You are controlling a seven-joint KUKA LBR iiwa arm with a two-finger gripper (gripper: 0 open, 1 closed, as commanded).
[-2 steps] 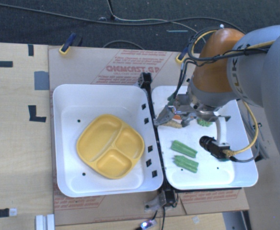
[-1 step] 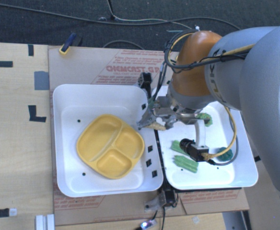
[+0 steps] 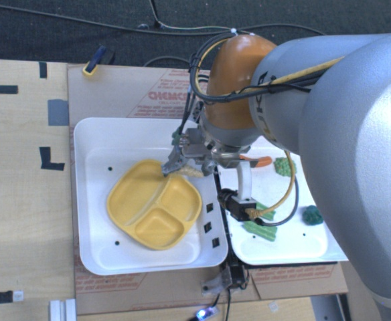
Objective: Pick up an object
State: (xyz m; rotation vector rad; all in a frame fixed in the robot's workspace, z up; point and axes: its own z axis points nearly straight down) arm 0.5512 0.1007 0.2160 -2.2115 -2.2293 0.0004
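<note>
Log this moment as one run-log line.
arm: over left bin | gripper: at yellow divided plate rim | grasp: unconfirmed | right bin: green toy pieces

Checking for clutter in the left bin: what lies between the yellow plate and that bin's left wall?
Nothing; in the camera view, bare white floor separates the yellow plate from the left bin wall.

yellow divided plate (image 3: 154, 206) lies flat, seemingly untouched, in left bin (image 3: 92, 179).

Bright, even overhead light with soft shadows; white bins (image 3: 92, 179) glare slightly, and the near arm (image 3: 343, 132) looks soft.
</note>
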